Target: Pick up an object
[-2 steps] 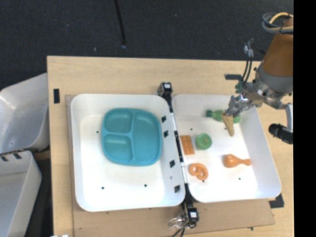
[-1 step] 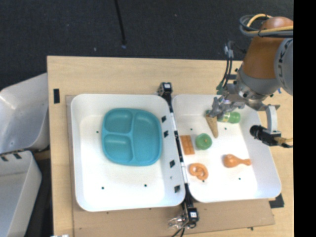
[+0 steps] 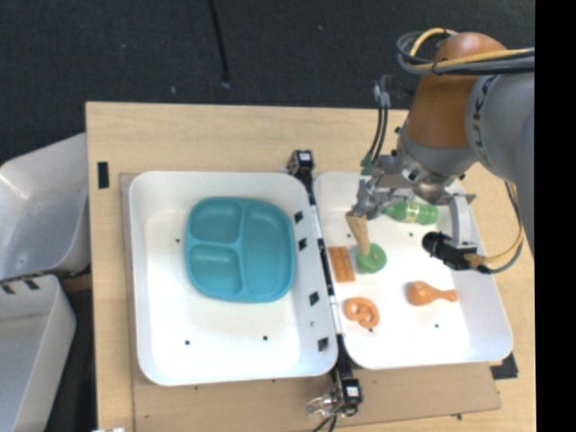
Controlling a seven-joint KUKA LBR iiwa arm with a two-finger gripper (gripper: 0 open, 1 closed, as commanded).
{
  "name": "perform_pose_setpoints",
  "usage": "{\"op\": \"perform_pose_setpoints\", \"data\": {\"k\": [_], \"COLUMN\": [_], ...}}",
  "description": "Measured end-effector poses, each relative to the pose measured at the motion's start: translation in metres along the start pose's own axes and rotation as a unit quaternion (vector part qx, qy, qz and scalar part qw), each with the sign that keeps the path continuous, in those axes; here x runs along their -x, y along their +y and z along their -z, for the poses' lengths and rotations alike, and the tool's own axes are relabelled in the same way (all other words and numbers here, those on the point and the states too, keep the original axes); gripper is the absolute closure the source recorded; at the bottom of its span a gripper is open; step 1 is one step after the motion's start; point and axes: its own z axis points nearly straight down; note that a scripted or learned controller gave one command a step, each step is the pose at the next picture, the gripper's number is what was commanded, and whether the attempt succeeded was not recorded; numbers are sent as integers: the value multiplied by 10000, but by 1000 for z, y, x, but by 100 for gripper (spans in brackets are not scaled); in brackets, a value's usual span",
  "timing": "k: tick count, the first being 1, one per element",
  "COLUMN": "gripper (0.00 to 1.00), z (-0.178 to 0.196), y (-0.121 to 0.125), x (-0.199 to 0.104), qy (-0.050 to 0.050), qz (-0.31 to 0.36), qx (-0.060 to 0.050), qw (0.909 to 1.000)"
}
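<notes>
Half-hidden green bottle [image 3: 416, 211] under pincer [image 3: 371, 207]

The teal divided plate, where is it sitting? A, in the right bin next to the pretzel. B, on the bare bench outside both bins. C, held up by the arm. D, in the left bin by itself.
D: the teal divided plate lies flat in the left bin, with the small items across the divider in the right bin.
</notes>
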Motion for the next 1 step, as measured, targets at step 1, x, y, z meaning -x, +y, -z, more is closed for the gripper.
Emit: {"op": "perform_pose_setpoints", "data": {"k": [1], "gripper": [100], "z": [3], "y": [-18], "x": [-52], "qy": [1], "qz": [-1], "qx": [-1], "qw": [10000]}}
